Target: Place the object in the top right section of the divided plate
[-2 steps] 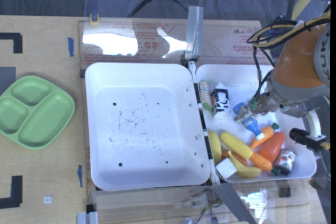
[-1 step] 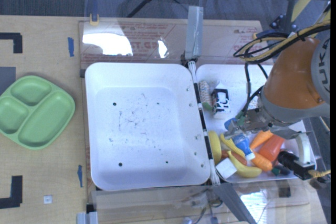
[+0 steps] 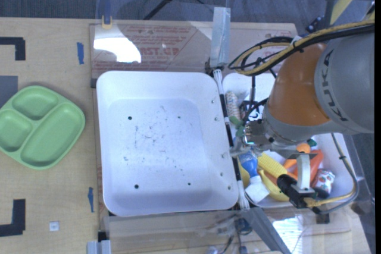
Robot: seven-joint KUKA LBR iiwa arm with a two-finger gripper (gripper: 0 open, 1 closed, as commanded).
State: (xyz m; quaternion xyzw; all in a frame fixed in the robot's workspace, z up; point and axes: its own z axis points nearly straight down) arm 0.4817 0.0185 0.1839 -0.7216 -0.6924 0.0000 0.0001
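Observation:
The green divided plate [image 3: 39,127] lies on the wooden bench, left of both bins. It has two small sections on its upper and left side and one long section on the right. My gripper [image 3: 246,141] hangs low over the left edge of the right bin [image 3: 348,157], mostly hidden under the orange-banded wrist. Just below it lie a blue and white tube [image 3: 250,167], a yellow corn cob [image 3: 271,163] and an orange carrot [image 3: 311,157]. Nothing shows between the gripper's jaws.
The left bin [image 3: 164,140] stands between the plate and the right bin. A small red and white can [image 3: 325,179] and a white piece [image 3: 257,192] also lie in the right bin. Cables loop above the wrist.

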